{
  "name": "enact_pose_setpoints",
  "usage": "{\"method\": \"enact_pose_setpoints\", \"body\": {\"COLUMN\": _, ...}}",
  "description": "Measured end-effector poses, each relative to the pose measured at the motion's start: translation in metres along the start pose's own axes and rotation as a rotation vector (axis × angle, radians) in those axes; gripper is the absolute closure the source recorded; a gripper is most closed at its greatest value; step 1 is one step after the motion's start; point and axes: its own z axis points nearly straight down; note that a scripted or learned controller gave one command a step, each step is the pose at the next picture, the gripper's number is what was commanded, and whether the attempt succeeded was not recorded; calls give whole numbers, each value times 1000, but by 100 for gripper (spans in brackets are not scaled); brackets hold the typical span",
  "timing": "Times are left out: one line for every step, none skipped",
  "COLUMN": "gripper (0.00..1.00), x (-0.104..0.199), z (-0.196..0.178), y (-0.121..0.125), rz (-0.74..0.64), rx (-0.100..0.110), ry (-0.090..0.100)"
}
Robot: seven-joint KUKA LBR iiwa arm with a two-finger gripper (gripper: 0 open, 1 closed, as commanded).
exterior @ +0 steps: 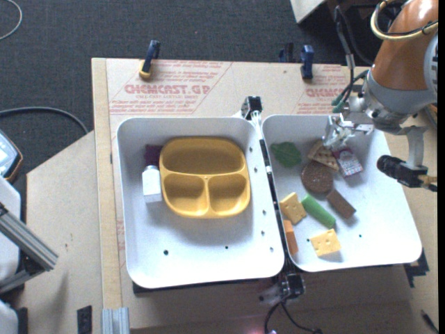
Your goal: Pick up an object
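I'm looking down on the surface (104, 186) with both white bins side by side. The arm (403, 54) comes in from the right, and its fingers (338, 132) hang low over the far part of the right bin (389, 214). I can't tell how far apart they are, or whether they have anything. Right below them sits a tan cracker (324, 155), touching a small red-and-white packet (350, 164) on its right. Just nearer, a round brown cookie (317, 178), then a brown bar (341, 204) and a green pickle (318, 211). A green leaf (286, 152) lies to the left. Two cheese wedges, one (293, 207) by the left wall, one (325, 243) near the front, with an orange stick (290, 236) between them. In the left bin (132, 242), a yellow divided plate (205, 176) with a white bottle (151, 184) against its left side.
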Motion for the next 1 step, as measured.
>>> {"method": "enact_pose_setpoints", "body": {"gripper": 100, "x": 46, "z": 5, "y": 1, "rz": -4, "rx": 7, "ry": 4}}
